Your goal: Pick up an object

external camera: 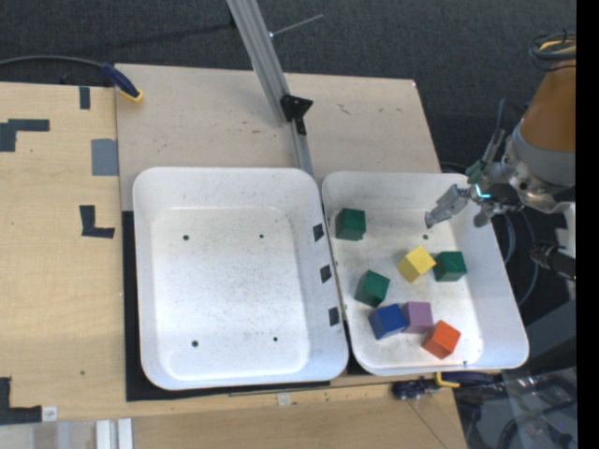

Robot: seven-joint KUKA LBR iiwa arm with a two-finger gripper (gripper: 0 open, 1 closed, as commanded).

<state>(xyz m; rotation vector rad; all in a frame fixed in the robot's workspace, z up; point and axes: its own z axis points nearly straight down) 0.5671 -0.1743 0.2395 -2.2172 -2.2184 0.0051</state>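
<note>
Three green cubes (350, 224), one yellow (417, 263), blue (387, 320), purple (418, 315), orange (442, 338), two bins (150, 195)

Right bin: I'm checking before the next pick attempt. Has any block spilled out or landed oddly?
Nothing stands out. All seven blocks lie inside the right bin, none on its rim; the gripper hovers above its upper right part.

The end effector (459, 204) hangs over the right bin's (496, 344) upper right; seven cubes lie below it, a yellow cube (416, 263) touching a green cube (450, 266); the left bin (150, 195) sits beside on the tabletop (206, 120).

1 fixed overhead camera looks down slantwise on both bins (323, 195).
</note>
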